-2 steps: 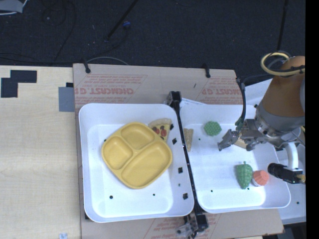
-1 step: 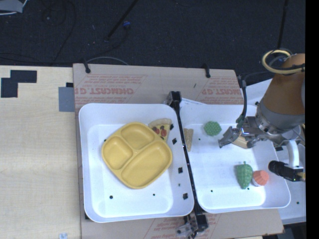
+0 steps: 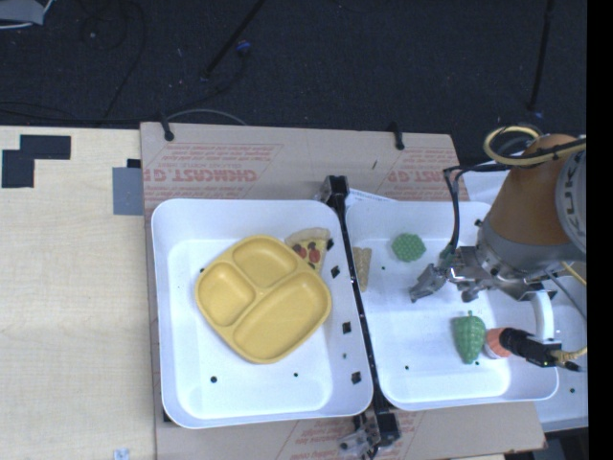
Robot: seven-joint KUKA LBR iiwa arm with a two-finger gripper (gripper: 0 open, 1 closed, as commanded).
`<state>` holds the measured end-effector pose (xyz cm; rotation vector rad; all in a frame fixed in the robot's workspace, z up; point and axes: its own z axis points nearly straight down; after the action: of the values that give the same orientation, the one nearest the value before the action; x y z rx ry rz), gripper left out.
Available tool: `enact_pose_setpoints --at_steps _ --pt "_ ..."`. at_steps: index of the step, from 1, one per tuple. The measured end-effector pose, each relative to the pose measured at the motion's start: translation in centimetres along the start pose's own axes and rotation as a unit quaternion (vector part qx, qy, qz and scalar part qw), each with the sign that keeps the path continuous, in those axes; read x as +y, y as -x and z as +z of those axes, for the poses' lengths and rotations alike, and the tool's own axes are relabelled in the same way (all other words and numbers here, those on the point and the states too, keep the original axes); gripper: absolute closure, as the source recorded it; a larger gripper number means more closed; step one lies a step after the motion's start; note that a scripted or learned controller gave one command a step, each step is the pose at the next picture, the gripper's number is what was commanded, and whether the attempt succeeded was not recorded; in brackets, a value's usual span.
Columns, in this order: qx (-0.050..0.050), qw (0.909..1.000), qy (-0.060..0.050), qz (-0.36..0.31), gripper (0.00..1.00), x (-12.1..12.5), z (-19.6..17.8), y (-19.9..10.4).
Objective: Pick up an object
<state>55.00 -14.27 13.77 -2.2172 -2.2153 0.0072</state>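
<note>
The gripper [image 3: 433,281] hovers over the right bin [image 3: 421,381], jaws spread wide, holding nothing. A round green toy [image 3: 408,247] lies just beside it; a green leafy toy [image 3: 469,337] lies nearer.

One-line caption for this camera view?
Gripper over right bin between two green items; yellow tray fills left bin.

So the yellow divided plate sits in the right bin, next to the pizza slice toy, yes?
Not quite. The camera view shows the yellow divided plate in the left bin, not the right one. The pizza slice toy does lie next to it, at its upper right edge.
</note>
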Motion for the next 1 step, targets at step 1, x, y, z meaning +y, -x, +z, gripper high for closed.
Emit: enact_pose_setpoints --at_steps 1 --pt "-0.001 1.0 0.003 0.0 0.0 0.0 5.25 -0.05"
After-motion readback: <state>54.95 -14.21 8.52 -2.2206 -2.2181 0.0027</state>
